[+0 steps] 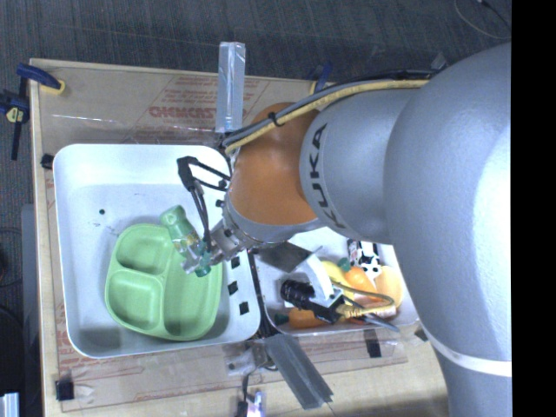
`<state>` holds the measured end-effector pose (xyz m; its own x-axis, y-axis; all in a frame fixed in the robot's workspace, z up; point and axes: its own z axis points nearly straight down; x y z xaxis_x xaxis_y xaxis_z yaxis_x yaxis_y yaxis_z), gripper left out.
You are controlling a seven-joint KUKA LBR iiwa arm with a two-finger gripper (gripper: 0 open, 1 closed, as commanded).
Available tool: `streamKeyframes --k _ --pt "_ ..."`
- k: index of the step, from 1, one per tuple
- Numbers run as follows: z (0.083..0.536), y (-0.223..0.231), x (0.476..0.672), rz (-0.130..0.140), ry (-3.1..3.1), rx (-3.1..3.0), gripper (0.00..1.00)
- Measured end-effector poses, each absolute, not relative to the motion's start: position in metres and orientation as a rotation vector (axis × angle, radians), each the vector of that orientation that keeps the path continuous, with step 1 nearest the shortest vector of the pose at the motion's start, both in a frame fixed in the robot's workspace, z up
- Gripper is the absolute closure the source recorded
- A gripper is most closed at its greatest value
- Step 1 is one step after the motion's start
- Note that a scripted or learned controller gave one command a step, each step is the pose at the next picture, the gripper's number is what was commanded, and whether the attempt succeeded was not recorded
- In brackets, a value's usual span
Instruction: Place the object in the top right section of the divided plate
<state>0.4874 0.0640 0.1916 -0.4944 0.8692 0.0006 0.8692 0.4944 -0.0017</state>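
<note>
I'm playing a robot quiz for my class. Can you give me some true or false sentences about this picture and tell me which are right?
1. The divided plate is green. True.
2. The plate lies in the right bin. False: it lies in the left bin.
3. The gripper is over the plate's upper right part. True.
4. The right bin holds several things. True.
5. The arm's band is blue. False: the band is orange.
</note>
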Motion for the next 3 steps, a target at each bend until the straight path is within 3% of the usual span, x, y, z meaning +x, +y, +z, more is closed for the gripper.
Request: streamKeyframes --k 1,2,3 --pt "0.191 0.091 0.515 0.004 -2.683 -1.63 1.0" --pt "0.133 0.122 0.51 0.006 -2.803 -1.408 1.0" --pt "0.109 0.133 0.583 0.001 -2.618 -1.733 1.0"
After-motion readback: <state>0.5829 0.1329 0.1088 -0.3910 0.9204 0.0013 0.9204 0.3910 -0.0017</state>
